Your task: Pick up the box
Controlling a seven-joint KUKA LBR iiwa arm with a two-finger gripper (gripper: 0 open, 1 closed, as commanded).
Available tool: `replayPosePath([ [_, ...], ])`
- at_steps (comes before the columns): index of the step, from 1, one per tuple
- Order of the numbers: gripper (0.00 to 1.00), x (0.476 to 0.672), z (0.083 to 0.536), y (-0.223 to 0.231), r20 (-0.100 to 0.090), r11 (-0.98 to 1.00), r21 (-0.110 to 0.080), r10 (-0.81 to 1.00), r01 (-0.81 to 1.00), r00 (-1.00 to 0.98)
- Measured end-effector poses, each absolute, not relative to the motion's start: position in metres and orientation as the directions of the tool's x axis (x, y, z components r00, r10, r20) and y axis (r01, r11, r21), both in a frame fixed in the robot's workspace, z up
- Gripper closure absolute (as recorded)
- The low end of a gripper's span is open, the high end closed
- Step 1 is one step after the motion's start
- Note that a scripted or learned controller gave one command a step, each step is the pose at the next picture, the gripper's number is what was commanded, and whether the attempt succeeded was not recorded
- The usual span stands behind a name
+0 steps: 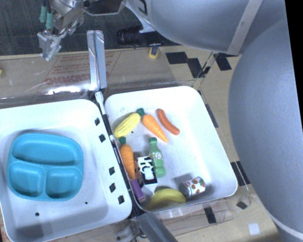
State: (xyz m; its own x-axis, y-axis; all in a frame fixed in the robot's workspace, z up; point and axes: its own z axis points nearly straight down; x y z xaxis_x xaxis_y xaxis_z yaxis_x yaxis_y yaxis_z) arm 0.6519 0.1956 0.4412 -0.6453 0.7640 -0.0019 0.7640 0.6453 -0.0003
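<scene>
Arm up at top of frame, small black-and-white box [146, 169] sat untouched in the right white bin [212, 131].

Gripper [50, 43] hung at upper left of frame over the bench, beyond both bins, nothing between its fingers; open or closed, can't tell. Box lay in lower middle of right bin, touching a green bottle [156, 156] on its right, an orange carrot [128, 159] just left of it. Yellow corn cob [127, 124], second carrot [154, 127] and red sausage [167, 121] higher up; yellow banana [165, 197] and small printed can [193, 186] near the bottom edge. Left white bin [1, 166] held a blue three-compartment plastic tray [46, 165].
</scene>
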Motion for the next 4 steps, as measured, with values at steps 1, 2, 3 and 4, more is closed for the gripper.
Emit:
replayPosePath([
  [1, 1.00, 0.649, 0.441, 0.195, 0.000, 0.692, -0.003, 0.722, 0.722, -0.692],
  [2, 1.00, 0.569, 0.443, 0.188, -0.002, 0.789, 0.000, 0.615, 0.615, -0.789],
  [3, 1.00, 0.625, 0.441, 0.206, -0.002, 0.774, -0.001, 0.634, 0.634, -0.774],
  [4, 1.00, 0.637, 0.442, 0.195, -0.004, 0.792, 0.002, 0.611, 0.611, -0.792],
])
